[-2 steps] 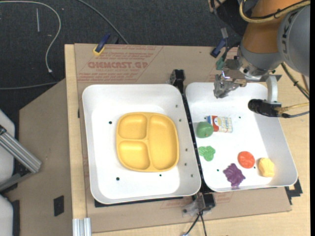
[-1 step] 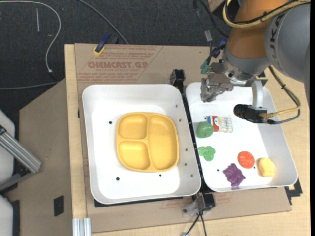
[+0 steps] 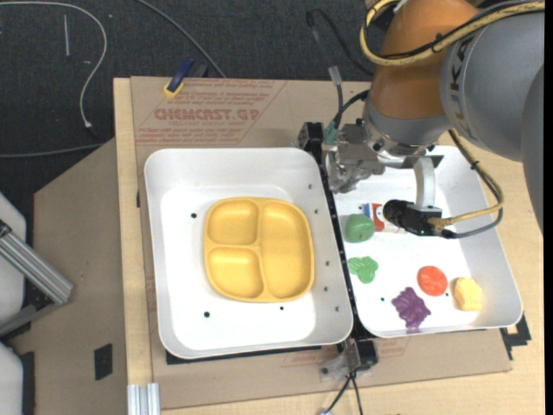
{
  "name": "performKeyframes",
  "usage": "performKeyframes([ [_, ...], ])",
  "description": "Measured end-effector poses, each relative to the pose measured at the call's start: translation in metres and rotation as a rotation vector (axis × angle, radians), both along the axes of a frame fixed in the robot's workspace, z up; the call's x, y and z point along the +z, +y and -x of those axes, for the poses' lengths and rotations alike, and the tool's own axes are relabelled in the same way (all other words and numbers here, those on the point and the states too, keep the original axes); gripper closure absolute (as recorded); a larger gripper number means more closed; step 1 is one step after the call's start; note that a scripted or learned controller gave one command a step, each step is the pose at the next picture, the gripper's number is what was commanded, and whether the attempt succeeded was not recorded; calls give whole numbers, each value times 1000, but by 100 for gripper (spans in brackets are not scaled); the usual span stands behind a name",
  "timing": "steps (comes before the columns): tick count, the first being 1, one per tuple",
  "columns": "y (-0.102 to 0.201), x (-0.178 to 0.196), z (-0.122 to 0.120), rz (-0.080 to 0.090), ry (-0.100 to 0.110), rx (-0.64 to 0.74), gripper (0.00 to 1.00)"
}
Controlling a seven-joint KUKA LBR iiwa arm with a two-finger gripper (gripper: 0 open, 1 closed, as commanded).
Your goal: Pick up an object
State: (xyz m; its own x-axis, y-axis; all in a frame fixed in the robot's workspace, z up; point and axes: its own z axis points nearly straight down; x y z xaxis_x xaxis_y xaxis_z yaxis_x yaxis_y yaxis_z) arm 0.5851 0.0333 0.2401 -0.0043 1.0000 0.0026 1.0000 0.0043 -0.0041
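From my remote seat I see dark carpet with loose white cables behind a worktop (image 3: 259, 115) covered in printed cardboard, which bears two shallow white bins side by side.

The left bin (image 3: 173, 232) holds one large item, a yellow divided plate (image 3: 259, 249) with three compartments, lying flat near its centre, I judge as a drop-off spot. There is bare white floor all round it, so no rim crowds it.

The right bin (image 3: 492, 266) carries the pickable pieces, all toy-sized and scattered in its near half. The grey arm with its orange band (image 3: 423, 33) comes in from the right and hangs over the bin's far left corner, with the tool (image 3: 350, 169) just beside the shared rim of the two bins. Whether it is apart or together I cannot tell; nothing visible sits in it.

Nearest below it lies a round green piece (image 3: 359, 227), close to the left wall, which leaves little room on that side. A leafy green piece (image 3: 364, 269) lies a little nearer the camera. A red-and-white item (image 3: 373, 212) lies beside a black fitting on the arm. Farther out are a purple grape-like piece (image 3: 410, 307), an orange-red round piece (image 3: 432, 279) and a yellow piece (image 3: 467, 293) near the right rim; the first two have open floor around them, so I judge them easier approaches.
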Motion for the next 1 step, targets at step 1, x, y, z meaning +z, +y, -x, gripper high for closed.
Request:
performKeyframes([
  [1,43,0,24,0,0,1,100],
])
